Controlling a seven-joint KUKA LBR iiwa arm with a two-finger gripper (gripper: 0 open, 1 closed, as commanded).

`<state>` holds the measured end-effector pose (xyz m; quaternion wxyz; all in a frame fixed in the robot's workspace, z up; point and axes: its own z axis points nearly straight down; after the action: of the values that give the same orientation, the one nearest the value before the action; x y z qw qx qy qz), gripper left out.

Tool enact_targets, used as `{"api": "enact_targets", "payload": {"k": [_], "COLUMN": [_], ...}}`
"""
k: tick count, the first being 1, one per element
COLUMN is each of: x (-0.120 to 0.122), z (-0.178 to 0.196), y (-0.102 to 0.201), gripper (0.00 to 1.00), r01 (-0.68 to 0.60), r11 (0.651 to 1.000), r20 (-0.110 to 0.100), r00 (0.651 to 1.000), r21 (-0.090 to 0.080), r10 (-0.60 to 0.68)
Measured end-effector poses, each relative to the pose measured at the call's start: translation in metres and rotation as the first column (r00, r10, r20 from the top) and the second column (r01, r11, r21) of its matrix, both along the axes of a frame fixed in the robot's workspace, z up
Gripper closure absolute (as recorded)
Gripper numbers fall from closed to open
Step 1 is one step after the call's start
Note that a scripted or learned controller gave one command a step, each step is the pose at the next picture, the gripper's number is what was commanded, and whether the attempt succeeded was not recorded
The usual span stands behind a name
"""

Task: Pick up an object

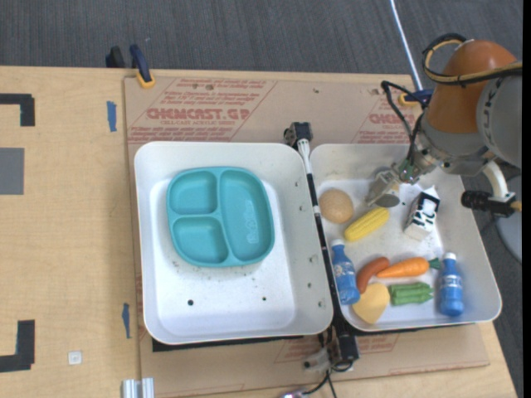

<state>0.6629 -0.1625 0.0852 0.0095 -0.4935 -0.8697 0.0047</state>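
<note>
My gripper (382, 189) hangs over the back of the right bin (485, 259), open, with nothing between its fingers. Just below and left of it lie a tan egg-shaped piece (336, 206) and a yellow corn cob (367, 224). A white and black carton (423, 214) stands to the gripper's right. Along the bin's front lie a blue bottle (344, 274), a red sausage (371, 269), an orange carrot (406, 267), a green vegetable (411, 293), a yellow fruit (372, 303) and a second blue bottle (450, 284).
The left bin (166, 305) holds a teal divided plate (221, 216). A ridge where the two bins meet (315, 222) runs between them. The arm's orange band (465, 81) rises at the right, with cables beside it.
</note>
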Motion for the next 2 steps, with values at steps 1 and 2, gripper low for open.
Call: {"api": "enact_targets", "payload": {"k": [1,2], "x": [0.0034,0.0013], "z": [0.0127,0.0112], "y": [-0.0011,-0.0006], "gripper": [1.00,0.00], "r01": [0.000,0.000], "r11": [1.000,1.000], "r20": [0.016,0.005], "r00": [1.000,1.000], "r21": [-0.005,-0.002], "r10": [0.000,0.000]}}
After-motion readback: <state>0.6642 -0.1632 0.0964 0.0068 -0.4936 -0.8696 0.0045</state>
